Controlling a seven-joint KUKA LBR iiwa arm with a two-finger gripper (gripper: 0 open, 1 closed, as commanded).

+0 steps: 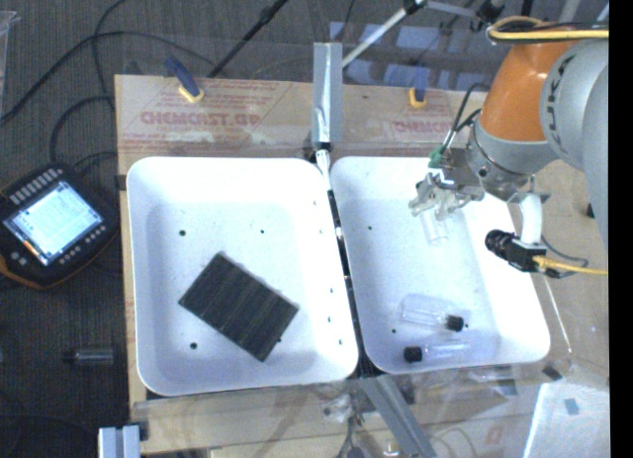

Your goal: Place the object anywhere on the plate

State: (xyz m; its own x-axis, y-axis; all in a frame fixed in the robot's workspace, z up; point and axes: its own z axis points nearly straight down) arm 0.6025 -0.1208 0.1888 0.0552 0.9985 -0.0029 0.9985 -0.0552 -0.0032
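Note:
A black ribbed plate [238,306] lies flat and turned at an angle in the left bin [158,189]. Two clear vials with black caps rest near the front of the right bin [381,199]: one [431,314] lies further back, the other [435,352] sits close to the front wall. My gripper [435,214] hangs over the back middle of the right bin, well behind both vials and apart from them. Nothing shows in its grasp.
A raised divider [336,238] runs between the two bins. A black connector with a yellow cable [514,248] hangs off the arm over the right bin's right wall. A handheld pendant [51,221] lies left of the bench.

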